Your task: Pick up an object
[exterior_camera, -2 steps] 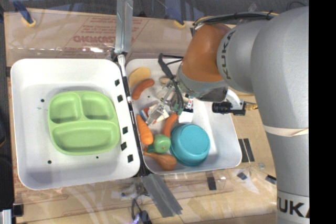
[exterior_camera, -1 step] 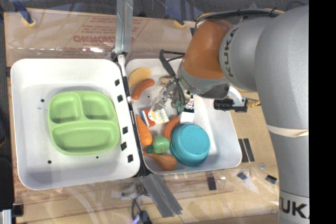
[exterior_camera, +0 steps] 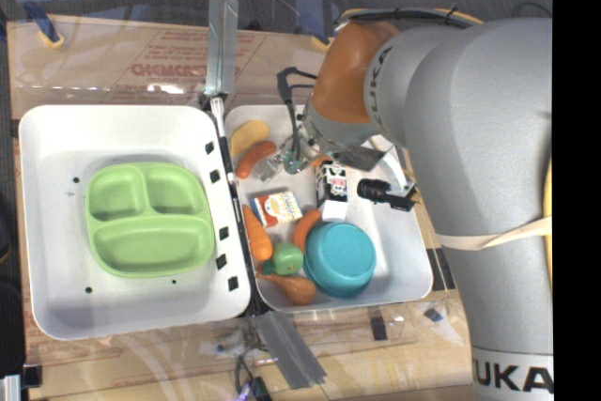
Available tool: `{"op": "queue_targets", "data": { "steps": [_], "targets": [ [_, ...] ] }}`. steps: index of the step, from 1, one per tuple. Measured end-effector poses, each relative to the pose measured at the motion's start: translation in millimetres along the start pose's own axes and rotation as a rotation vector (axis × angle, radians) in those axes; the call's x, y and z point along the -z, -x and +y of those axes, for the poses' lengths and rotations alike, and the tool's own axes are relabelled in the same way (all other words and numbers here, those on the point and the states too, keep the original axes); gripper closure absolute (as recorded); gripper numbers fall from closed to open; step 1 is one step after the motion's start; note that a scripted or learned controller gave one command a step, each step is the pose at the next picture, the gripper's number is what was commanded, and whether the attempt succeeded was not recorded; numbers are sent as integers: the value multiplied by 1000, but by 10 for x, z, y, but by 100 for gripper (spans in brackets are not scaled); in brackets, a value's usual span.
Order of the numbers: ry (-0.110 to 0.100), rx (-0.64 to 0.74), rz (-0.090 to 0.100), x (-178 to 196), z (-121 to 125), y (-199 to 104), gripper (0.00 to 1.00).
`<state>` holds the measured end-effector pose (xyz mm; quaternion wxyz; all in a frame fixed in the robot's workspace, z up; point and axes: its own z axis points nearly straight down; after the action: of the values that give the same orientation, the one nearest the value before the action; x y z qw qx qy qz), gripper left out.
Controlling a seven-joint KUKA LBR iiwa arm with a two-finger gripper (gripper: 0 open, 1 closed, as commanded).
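- The arm (exterior_camera: pixel 470 136) comes in from the right and bends down over the right bin (exterior_camera: pixel 413 269), its orange band (exterior_camera: pixel 352 70) hanging above the bin's far end.
- The claw (exterior_camera: pixel 289 157) sits low in the far part of the right bin, just beside a sausage (exterior_camera: pixel 255 159) — whether it is wide, narrow or gripping anything I cannot tell, since the metal parts blur together there.
- Taking the blue bowl (exterior_camera: pixel 340 258) as the landmark: it rests in the near part of the right bin, open side up.
- A small carton (exterior_camera: pixel 278 207) with an orange and white face lies just beyond the bowl's left side, flat on the bin floor.
- An orange carrot (exterior_camera: pixel 257 235) lies left of the bowl along the bin's left wall, and a green piece (exterior_camera: pixel 287 262) sits between that carrot and the bowl.
- Another orange piece (exterior_camera: pixel 307 226) touches the bowl's far left rim, and a brownish piece (exterior_camera: pixel 291 288) lies at the bowl's near left.
- A black and white box (exterior_camera: pixel 333 184) stands just beyond the bowl, under the wrist.
- A pale yellow piece (exterior_camera: pixel 246 137) lies farthest from the bowl, beyond the sausage.
- The left bin (exterior_camera: pixel 47 164) holds a green divided plate (exterior_camera: pixel 148 219), well left of the bowl — the two bins touch along a shared edge.
- Both bins rest on the surface (exterior_camera: pixel 113 61), which carries a printed sheet beyond the left bin.
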<state>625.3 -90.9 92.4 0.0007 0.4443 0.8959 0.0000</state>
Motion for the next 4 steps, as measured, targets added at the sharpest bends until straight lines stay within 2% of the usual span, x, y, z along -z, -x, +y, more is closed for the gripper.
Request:
{"op": "queue_targets", "data": {
  "steps": [1,2,3,4],
  "targets": [
    [0,-373,0,3,30,271,100],
    [-4,-424,3,-1,-131,357,100],
    [-1,-780,2,2,176,298,100],
    [-1,-888,1,3,159,321,100]
  ]
}}
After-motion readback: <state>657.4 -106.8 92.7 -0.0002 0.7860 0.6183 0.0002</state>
